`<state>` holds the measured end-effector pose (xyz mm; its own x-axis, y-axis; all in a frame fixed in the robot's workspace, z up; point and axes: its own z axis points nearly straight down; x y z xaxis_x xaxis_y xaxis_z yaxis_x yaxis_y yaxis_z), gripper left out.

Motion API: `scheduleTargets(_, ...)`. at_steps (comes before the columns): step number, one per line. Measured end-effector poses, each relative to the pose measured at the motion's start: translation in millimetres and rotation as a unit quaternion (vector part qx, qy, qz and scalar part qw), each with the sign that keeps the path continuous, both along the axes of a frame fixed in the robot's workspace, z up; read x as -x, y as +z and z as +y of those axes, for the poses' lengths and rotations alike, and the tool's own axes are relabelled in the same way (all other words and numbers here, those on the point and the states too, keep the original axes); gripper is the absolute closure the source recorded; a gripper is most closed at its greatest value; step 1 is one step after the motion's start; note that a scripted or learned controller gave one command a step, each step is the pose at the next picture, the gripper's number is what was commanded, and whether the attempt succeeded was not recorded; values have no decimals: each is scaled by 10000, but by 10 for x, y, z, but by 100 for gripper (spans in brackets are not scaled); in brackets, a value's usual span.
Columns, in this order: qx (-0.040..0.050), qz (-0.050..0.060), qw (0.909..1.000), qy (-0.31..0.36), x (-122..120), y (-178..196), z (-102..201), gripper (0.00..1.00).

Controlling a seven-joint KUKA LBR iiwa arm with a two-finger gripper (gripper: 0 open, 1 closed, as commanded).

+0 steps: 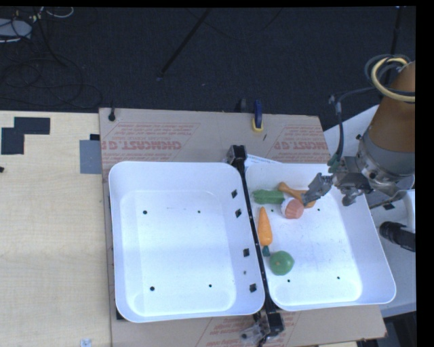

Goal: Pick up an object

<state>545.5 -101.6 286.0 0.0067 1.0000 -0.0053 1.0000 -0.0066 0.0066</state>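
two white bins (129,203) side by side on a cardboard sheet (169,135); blue clamp (258,115) at its far edge; black cables (41,20) on dark floor.

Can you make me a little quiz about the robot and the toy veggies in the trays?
1. True or false: all the toy food lies in the right bin.
2. Which thing lies nearest the gripper? A) the green ball B) the pink round toy C) the blue clamp
3. Fill in: the orange carrot lies beside the black ______ between the two bins.

Key: 1 true. 2 B. 3 divider.
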Motion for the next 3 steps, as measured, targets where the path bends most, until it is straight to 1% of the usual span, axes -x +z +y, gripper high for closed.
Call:
scheduleTargets(1, -48, 29, 9999, 85, -24, 458, 1144, 0)
scheduleTargets(2, -27, 64, 10000, 51, -17, 531, 1090, 100)
scheduleTargets(3, -34, 45, 10000, 56, 154, 652, 1608, 100)
